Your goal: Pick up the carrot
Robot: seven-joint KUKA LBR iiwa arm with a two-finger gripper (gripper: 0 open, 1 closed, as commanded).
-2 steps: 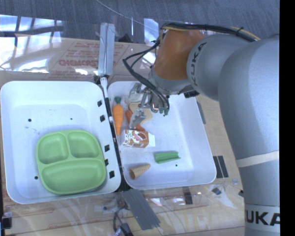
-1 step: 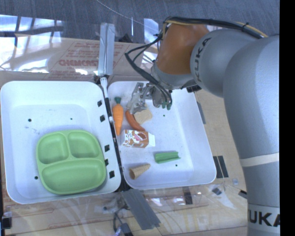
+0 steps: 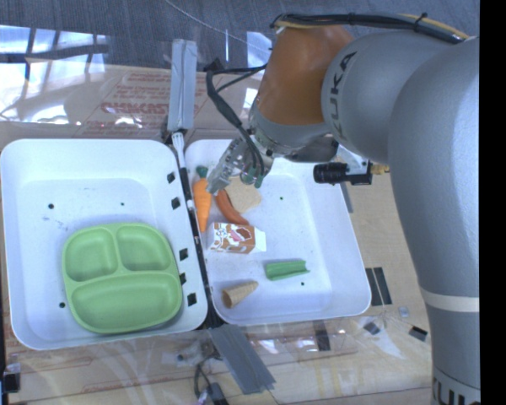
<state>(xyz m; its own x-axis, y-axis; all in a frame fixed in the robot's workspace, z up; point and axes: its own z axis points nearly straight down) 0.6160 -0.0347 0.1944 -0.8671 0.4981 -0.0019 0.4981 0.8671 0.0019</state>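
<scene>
Jaws (image 3: pixel 222 178) are down in the right bin (image 3: pixel 320 298), at its far left corner, right over the top end of the carrot (image 3: pixel 201 203). Honestly can't tell how far apart they are or whether they've got anything, the view's too cluttered there. The carrot lies along the bin's left wall, running near to far, and just beside it on the right there's a darker orange piece (image 3: pixel 231 208) at a slant. A pale flat piece (image 3: pixel 248 199) sits next to that. Nearer the camera there's a small printed packet (image 3: pixel 234 239), then a green pod (image 3: pixel 286 268) to its right, and an ice cream cone (image 3: pixel 239 293) close to the near wall. Left bin (image 3: pixel 34 175) has a green divided plate (image 3: pixel 122 277) in its near half.
</scene>
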